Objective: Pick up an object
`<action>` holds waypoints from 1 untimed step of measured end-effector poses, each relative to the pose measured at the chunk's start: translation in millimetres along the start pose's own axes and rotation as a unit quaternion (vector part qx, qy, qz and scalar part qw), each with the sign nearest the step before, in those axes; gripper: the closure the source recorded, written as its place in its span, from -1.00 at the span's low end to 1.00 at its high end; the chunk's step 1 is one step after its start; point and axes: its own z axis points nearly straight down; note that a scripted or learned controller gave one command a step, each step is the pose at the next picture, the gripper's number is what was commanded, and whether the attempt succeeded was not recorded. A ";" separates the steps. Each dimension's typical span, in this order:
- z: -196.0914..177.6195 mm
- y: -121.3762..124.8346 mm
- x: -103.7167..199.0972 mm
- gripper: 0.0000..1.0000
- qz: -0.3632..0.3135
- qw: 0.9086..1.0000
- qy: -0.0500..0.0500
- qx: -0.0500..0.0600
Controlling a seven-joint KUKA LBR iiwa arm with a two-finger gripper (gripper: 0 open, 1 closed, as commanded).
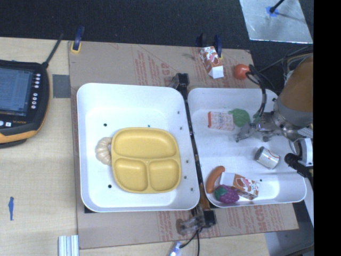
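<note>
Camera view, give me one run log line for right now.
gripper: over right bin, nothing held | green toy: beside it | yellow tray: left bin

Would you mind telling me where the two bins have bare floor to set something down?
Left bin: a bare strip above the yellow tray. Right bin: bare floor between the carton and the sausage. Its lower edge is crowded, and the gripper occupies the upper right.
</note>
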 end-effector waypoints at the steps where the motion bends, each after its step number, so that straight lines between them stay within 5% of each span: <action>1: -1.0 76.2 -13.1 -1.00 0.001 1.000 0.000 -0.001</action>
